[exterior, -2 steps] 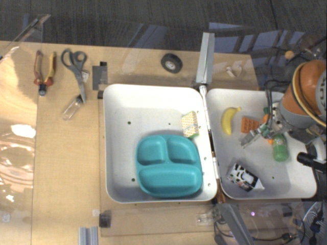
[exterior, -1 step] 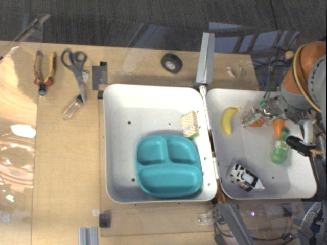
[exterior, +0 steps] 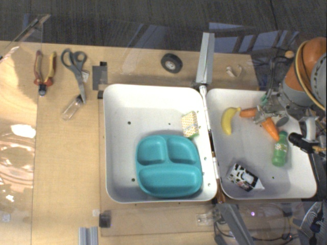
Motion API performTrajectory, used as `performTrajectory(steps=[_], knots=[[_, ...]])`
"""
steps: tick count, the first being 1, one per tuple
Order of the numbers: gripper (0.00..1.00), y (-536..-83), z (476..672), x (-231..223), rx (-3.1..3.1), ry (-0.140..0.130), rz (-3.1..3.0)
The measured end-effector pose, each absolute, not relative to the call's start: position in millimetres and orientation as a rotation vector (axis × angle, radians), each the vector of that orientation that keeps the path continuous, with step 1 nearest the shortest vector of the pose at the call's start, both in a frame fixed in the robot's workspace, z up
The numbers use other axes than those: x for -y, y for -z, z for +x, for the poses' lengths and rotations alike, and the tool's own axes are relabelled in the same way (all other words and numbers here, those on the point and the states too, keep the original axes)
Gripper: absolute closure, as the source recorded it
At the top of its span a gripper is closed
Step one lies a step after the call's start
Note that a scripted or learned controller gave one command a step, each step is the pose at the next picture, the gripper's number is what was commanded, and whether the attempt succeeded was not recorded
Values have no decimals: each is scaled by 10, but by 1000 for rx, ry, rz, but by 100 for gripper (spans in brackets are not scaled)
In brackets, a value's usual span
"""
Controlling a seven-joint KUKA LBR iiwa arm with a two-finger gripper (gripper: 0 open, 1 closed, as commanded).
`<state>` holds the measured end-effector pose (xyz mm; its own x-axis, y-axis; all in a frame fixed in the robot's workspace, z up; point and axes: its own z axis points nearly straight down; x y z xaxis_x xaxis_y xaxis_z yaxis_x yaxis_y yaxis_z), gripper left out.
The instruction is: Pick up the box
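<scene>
The box point(exterior: 242, 177), black and white with a patterned face (print unreadable), lies tilted near the right bin's point(exterior: 306, 190) front edge. The gripper point(exterior: 271, 114) hovers by the back edge; its jaws' state I cannot tell.

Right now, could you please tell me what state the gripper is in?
Gripper: cannot be told; it hangs over the right bin near the carrots, away from the box.

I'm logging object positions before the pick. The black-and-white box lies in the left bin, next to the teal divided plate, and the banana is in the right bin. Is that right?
Not quite. The camera view shows the black-and-white box in the right bin, near its front edge, not in the left bin. The teal divided plate is in the left bin, and the banana is in the right bin, as you said.
</scene>
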<state>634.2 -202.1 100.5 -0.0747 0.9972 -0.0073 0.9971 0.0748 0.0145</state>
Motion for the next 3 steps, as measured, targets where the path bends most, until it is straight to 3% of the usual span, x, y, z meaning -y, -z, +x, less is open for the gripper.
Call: performTrajectory(steps=[1, 2, 3], knots=[[100, -1561, 5972, 1061, -2452, -7, 1953], [100, -2441, 5759, 598, -2713, -8, 1565], [100, -2818, 4888, -426, -2886, -8, 1224]])
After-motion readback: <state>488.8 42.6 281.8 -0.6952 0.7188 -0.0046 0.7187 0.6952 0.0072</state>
